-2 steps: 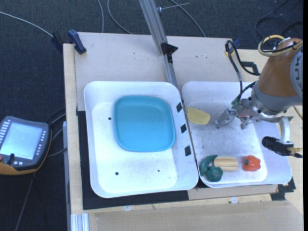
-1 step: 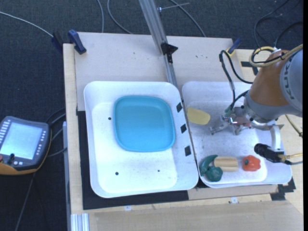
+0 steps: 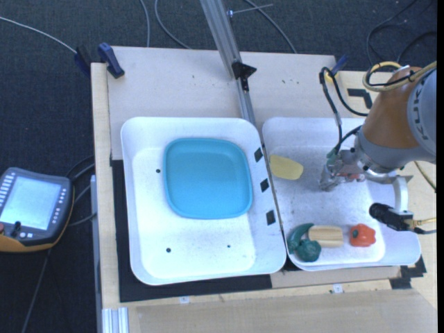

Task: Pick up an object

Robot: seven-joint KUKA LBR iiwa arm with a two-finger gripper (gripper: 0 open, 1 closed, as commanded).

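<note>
In the right bin (image 3: 305, 200) lie a pale yellow piece (image 3: 286, 167) near its left wall, and along its front edge a dark green piece (image 3: 304, 243), a tan block (image 3: 326, 236) and a red-orange piece (image 3: 361, 235). My gripper (image 3: 331, 179) hangs over the middle of that bin, to the right of the yellow piece and behind the tan block. Nothing shows between its fingers. The arm's grey and orange wrist (image 3: 392, 127) covers the bin's right part.
The left bin (image 3: 146, 207) holds a blue square plate (image 3: 207, 177). A metal rail (image 3: 225, 40) runs down between the bins from the back. Cables (image 3: 333, 96) hang near the arm. A teach pendant (image 3: 31, 207) lies off the bench at left.
</note>
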